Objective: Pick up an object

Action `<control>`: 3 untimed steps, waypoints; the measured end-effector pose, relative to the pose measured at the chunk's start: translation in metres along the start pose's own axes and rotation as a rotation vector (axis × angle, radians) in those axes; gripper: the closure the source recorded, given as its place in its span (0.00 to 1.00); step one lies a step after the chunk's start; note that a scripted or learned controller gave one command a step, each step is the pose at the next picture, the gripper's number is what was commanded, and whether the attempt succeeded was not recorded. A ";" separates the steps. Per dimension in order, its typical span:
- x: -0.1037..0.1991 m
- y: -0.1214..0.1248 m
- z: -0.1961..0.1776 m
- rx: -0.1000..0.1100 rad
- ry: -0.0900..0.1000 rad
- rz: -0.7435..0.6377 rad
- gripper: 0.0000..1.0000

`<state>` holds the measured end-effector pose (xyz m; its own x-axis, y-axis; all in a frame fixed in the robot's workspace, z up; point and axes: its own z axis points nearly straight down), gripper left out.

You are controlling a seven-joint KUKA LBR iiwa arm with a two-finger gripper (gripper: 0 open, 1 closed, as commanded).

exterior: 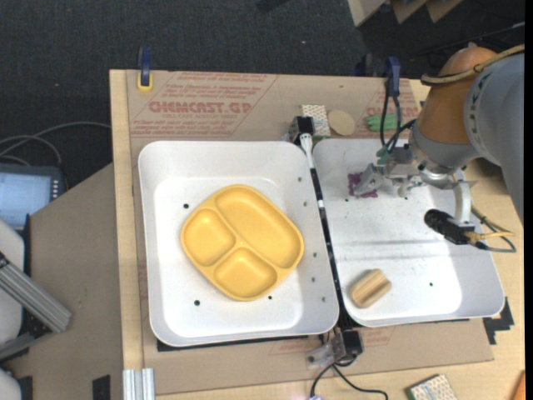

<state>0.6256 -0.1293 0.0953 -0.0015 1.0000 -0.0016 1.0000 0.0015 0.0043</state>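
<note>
In the right bin [466,302] a small purple object [363,182] lies near the far left corner. My gripper [393,176] is low over the bin's far end, just right of the purple object and close against it. Whether it touches the object I cannot tell. A tan, roll-shaped object [369,287] lies near the bin's front left, well apart from the gripper. The grey arm with its orange band [454,98] comes in from the upper right.
The left bin [158,223] holds a yellow divided plate [241,242]. A black part with a thin cable [447,225] hangs from the arm over the right bin. A round tan disc [341,122] and a clamp [391,73] sit on the cardboard behind the bins.
</note>
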 end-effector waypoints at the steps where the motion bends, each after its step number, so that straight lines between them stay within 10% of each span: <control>1: 0.018 0.039 0.011 -0.001 0.001 -0.002 0.00; 2: 0.017 0.040 -0.003 -0.005 -0.001 -0.001 1.00; 3: 0.045 0.042 -0.110 0.000 0.001 -0.001 1.00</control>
<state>0.6672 -0.0841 0.2058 -0.0022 1.0000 -0.0010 1.0000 0.0022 0.0046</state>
